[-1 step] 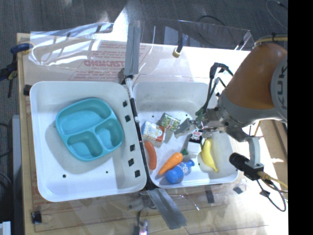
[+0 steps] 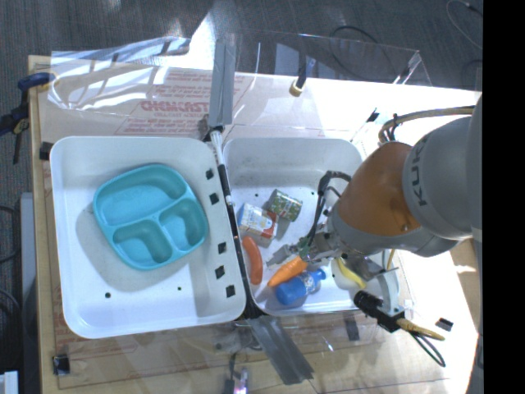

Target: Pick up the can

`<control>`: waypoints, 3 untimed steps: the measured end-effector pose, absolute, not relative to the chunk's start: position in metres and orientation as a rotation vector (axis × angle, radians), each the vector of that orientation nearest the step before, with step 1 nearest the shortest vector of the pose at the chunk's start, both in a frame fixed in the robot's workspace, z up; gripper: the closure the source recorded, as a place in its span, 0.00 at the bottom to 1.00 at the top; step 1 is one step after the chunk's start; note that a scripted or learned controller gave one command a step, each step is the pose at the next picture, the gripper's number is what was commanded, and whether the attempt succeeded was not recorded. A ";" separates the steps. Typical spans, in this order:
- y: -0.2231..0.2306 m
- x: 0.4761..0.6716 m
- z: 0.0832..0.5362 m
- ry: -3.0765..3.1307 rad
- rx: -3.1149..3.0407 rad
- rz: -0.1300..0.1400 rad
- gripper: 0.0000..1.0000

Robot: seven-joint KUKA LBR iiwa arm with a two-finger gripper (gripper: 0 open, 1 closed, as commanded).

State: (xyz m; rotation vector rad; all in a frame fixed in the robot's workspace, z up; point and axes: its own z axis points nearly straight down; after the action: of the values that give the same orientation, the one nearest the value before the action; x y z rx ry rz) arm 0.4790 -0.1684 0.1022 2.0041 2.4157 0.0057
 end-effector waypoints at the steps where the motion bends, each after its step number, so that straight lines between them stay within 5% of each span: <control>1: -0.170 0.481 0.114 2.416 1.994 0.005 1.00; 2: -0.156 0.523 0.226 2.172 2.269 -0.001 1.00; 3: -0.156 0.523 0.226 2.172 2.270 -0.001 0.00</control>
State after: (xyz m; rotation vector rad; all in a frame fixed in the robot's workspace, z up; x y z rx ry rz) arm 0.5232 -0.1556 0.2259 2.2697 2.1718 -0.0013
